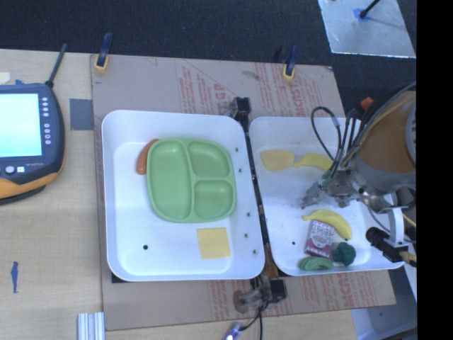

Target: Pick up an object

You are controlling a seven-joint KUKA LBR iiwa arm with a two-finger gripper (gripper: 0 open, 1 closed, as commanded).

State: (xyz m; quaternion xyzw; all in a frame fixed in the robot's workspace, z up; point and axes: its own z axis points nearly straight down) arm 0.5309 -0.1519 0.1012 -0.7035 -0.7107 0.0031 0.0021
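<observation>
My gripper (324, 201) hangs over the middle of the right bin (283, 190), open, with nothing between its fingers. Just below it in the view lies a yellow banana (330, 222). Beside the banana sits a red snack packet (320, 238). A dark green piece (345, 253) and a light green piece (315, 263) rest at the bin's front edge. Toward the back of that bin lie a flat yellow piece (277, 160) and a curved yellow piece (313, 161).
The left bin (124, 225) holds a green divided plate (191, 179), an orange sausage (144, 157) at the plate's left edge and a yellow cheese square (213, 243). A teach pendant (25, 140) lies on the bench at far left. Cables loop above the wrist.
</observation>
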